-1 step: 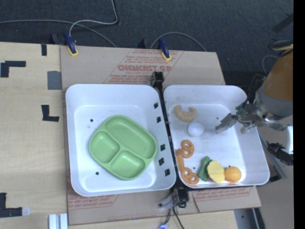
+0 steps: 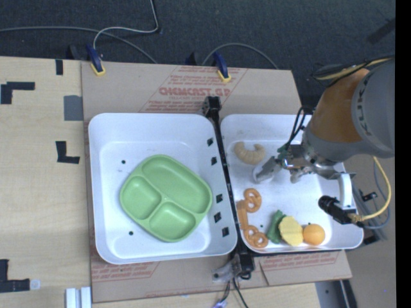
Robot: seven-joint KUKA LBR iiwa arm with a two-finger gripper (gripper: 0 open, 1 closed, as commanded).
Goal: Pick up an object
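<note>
Nearest, an orange ball [image 2: 313, 234], yellow piece [image 2: 290, 230] and pretzels [image 2: 250, 215] lie along the right bin [image 2: 334, 246] front. Above them the gripper [image 2: 281, 167] (fingers apart, holding nothing) hangs beside the tan croissant [image 2: 249, 152], the arm [image 2: 350, 114] reaching from the right.

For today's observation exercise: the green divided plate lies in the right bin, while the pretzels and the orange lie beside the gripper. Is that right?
Not quite. The camera view shows the green divided plate in the left bin. The pretzels and orange do lie in the right bin, beside the gripper.
</note>
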